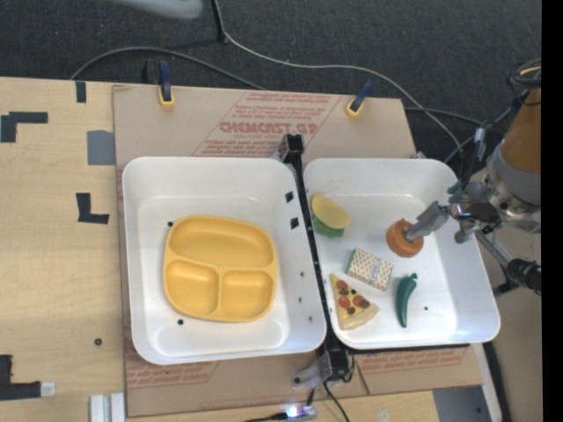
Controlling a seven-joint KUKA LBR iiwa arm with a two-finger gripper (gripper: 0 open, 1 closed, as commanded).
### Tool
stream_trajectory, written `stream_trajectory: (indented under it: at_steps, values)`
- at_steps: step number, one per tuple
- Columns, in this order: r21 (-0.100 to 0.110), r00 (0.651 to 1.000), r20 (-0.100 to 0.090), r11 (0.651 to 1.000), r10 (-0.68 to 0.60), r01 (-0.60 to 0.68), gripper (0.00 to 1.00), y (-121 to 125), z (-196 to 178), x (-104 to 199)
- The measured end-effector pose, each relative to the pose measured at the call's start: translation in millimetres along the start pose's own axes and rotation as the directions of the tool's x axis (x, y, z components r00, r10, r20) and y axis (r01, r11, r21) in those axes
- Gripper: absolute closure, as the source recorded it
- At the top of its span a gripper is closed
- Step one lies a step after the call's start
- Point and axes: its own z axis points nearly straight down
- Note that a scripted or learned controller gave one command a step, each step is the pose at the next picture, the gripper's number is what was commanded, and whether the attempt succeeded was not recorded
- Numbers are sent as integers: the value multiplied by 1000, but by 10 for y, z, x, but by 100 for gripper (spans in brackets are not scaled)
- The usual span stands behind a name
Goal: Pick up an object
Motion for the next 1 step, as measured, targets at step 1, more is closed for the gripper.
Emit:
stream_trajectory:
  at_steps: [1]
  values:
    - [-10,1000,2,1000,-4,4,0,21,-53,4]
